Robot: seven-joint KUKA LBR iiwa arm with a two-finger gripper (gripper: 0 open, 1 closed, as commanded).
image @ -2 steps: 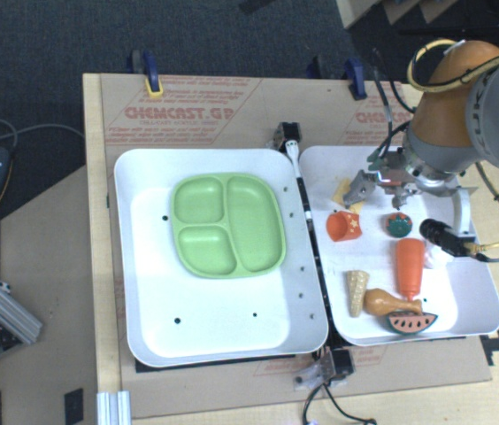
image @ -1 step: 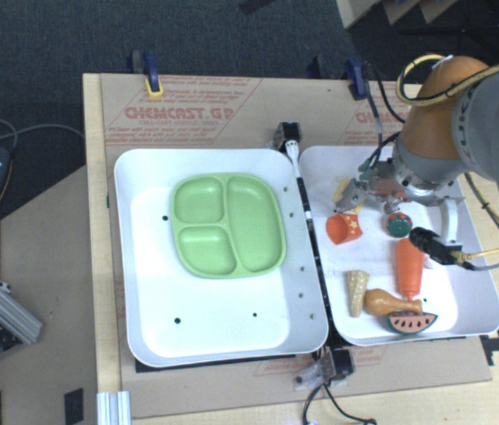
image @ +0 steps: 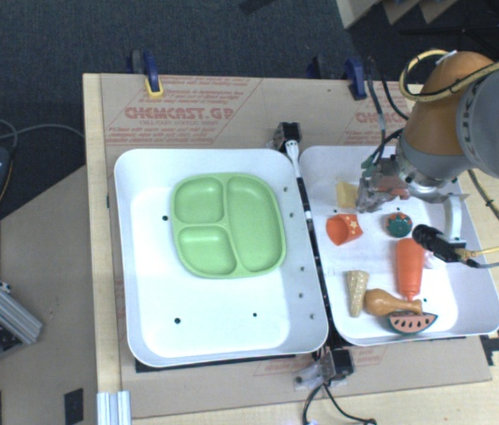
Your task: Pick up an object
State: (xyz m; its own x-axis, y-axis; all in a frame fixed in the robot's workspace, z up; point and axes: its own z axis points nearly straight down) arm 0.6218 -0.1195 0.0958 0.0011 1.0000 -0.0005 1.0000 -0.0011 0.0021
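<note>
In the right bin [image: 475, 295] lie several toy foods: a pale yellow wedge [image: 347, 194], a red-orange piece [image: 344, 228], a teal ball [image: 398, 226], an orange carrot [image: 409, 267], a cone [image: 356, 291], a drumstick [image: 387, 302] and a watermelon slice [image: 411, 321]. My gripper [image: 373, 190] hangs low over the bin's upper part, right beside the yellow wedge and above the red-orange piece. The arm's body hides what lies directly under the gripper.
The left bin [image: 143, 308] holds a green divided plate [image: 228, 224]. A black ridge [image: 307, 228] marks where the two bins meet. A black cable end [image: 433, 242] dangles over the right bin near the carrot. Clamps sit at the bench's far edge.
</note>
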